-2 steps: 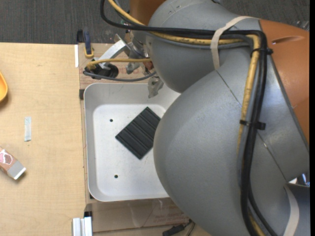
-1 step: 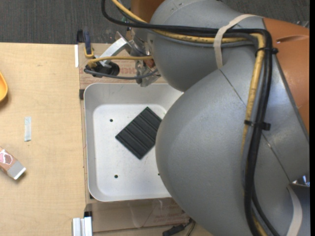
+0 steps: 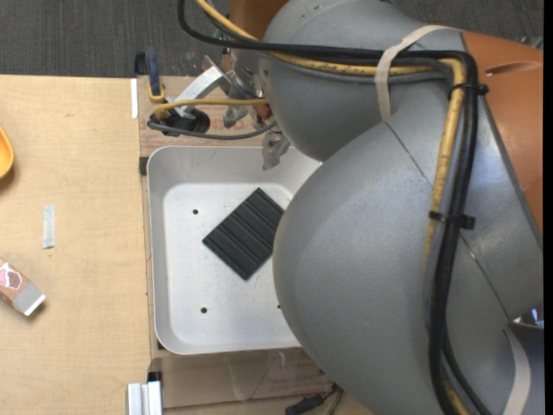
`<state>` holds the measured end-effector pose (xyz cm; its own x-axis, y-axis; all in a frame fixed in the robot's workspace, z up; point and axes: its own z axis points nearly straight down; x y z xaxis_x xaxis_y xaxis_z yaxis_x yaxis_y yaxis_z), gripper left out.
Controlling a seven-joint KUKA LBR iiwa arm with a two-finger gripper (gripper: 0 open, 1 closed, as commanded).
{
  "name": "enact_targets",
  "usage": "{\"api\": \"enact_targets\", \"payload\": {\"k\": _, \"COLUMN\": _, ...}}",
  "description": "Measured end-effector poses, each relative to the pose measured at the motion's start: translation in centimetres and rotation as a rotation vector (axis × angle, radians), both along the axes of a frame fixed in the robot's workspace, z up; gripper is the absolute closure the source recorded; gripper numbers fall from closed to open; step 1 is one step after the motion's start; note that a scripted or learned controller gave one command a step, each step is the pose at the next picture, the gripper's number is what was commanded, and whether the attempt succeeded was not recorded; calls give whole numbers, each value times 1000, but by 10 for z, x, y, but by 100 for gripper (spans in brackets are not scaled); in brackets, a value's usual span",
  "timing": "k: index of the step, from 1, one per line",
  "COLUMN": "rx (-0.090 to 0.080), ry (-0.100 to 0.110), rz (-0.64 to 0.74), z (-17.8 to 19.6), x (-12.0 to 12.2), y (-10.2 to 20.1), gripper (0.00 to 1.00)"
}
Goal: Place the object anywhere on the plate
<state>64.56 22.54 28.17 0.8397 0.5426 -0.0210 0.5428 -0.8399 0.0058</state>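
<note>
progress: barely started, judged | object: black ribbed pad (image 3: 244,233) lying flat in white bin (image 3: 173,318), untouched | plate: not spotted | arm (image 3: 389,232) looming over bin | jaws: can't be told

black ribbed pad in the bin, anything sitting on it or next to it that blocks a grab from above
Nothing visible does. The black ribbed pad lies flat and alone on the white bin floor, its top bare. The grey arm looms over the bin's right side, covering whatever lies there.
</note>
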Motion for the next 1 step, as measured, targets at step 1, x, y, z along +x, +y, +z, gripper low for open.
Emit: {"api": "enact_targets", "payload": {"k": 1, "rx": -3, "ry": 3, "rz": 1, "z": 7, "x": 0, "y": -1, "gripper": 100}}
